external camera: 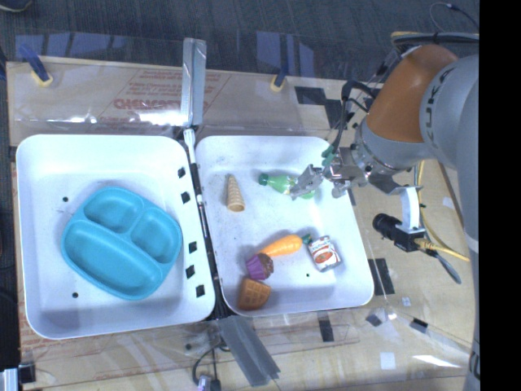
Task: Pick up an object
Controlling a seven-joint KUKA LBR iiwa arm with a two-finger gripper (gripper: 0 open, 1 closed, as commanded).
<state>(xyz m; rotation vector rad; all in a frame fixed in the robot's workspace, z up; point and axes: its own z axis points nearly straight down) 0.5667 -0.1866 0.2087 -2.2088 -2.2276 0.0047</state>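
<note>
The right bin (pixel 244 149) holds a green bottle (pixel 278 182), a tan ice-cream cone (pixel 234 194), an orange carrot (pixel 282 246), a small red-labelled can (pixel 324 253), a purple piece (pixel 260 265) and a brown muffin-like piece (pixel 253 293). My gripper (pixel 308 182) hangs at the bin's upper right, its tip right next to the green bottle's right end. I cannot see anything between its fingers.
The left bin (pixel 41 300) carries a blue divided tray (pixel 120 241). A raised divider (pixel 195 210) with black clips separates the bins. The arm's grey body and orange band (pixel 407 96) reach over the right bin's right rim. Cables lie on the bench at right.
</note>
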